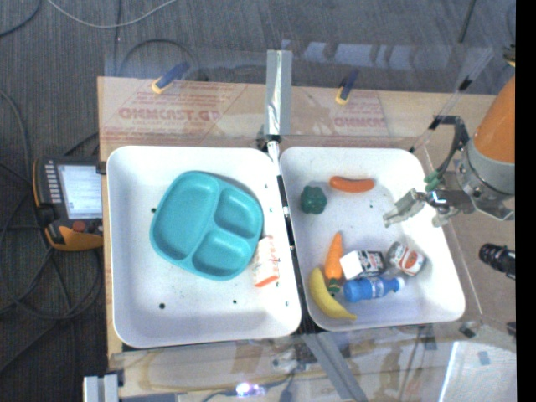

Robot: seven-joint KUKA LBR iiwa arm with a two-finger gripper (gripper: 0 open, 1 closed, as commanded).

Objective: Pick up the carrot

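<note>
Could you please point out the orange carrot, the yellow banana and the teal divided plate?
orange carrot (335, 256), camera view, mid-body.
yellow banana (325, 297), camera view, middle of its curve.
teal divided plate (186, 216), camera view, left compartment.

The carrot (335, 256) is seen in the right bin (435, 304), beside the banana (327, 296). The gripper (412, 206) is held above the bin's right side.

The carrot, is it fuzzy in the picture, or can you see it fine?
In the camera view the carrot looks a bit soft but clear enough, orange against the white bin; the gripper is blurrier, and the bin's pale floor looks washed out by bright light.
</note>
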